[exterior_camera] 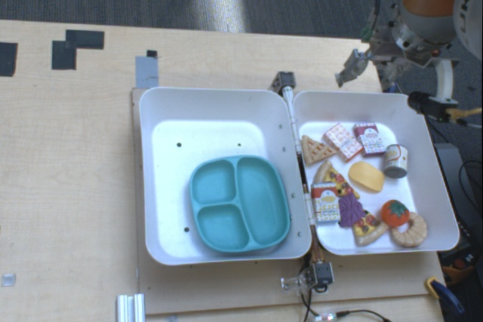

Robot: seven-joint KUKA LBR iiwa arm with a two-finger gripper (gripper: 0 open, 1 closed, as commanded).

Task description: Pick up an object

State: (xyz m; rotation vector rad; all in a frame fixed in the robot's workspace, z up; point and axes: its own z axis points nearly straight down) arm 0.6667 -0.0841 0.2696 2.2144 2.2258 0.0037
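1. On my far left, the left bin (151, 162) holds a teal divided plate (240, 202) lying flat toward its near side. Nothing there is an easy grab for two fingers.
2. Across the divider, the right bin (441, 185) holds the pickable toys: a pizza slice (317, 149), two small checkered cartons (343, 139), a yellow wedge, probably cheese (366, 176), a small tin can (394, 160), a purple grape bunch (349, 209), a tomato (394, 213) and a doughnut-like ring (411, 230).
3. The gripper (353, 70) hangs beyond the far edge of the right bin, above the bench and well apart from every toy. It has hold of nothing; I cannot tell how wide it stands from this slant.
4. My worry is the crowding. The grapes, the carton beside them and the pizza pieces lie touching, so a descent there could pinch two things or push one aside.
5. The tin can looks likely to roll off if the fingers close off-centre.
6. The flat cartons may be too low for a clean grip, and a deep plunge could strike the bin floor.
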